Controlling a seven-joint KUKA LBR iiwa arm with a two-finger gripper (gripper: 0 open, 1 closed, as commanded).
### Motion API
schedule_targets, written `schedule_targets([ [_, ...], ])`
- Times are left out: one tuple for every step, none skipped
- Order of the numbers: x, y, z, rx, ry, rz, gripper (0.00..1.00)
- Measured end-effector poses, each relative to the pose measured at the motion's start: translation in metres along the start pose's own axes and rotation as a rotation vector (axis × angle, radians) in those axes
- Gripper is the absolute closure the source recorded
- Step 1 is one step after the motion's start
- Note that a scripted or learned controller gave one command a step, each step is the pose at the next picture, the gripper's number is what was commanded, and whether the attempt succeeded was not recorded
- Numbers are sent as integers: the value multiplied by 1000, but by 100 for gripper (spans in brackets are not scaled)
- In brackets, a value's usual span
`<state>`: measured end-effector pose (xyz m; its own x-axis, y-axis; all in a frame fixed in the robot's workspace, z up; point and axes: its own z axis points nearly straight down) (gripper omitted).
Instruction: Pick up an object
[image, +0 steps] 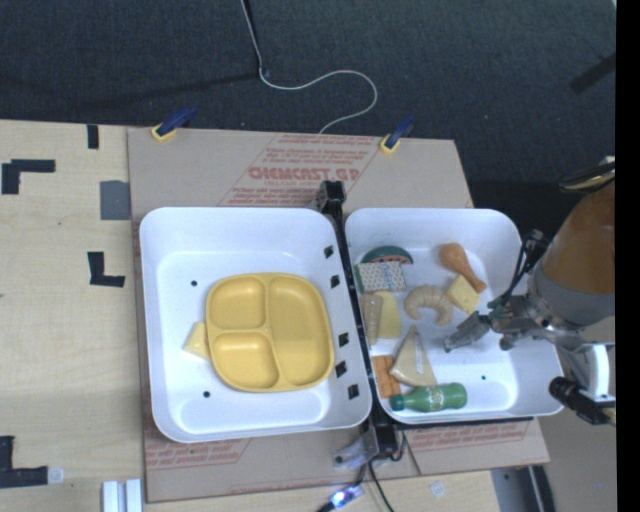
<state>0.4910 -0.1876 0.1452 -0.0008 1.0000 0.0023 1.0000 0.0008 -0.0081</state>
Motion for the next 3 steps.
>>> schedule_targets([
  [5, 3, 45, -1, 0, -1, 0],
  [5, 3, 61, -6, -3, -1, 0],
  [5, 4, 50, -8, -4, -1, 100],
])
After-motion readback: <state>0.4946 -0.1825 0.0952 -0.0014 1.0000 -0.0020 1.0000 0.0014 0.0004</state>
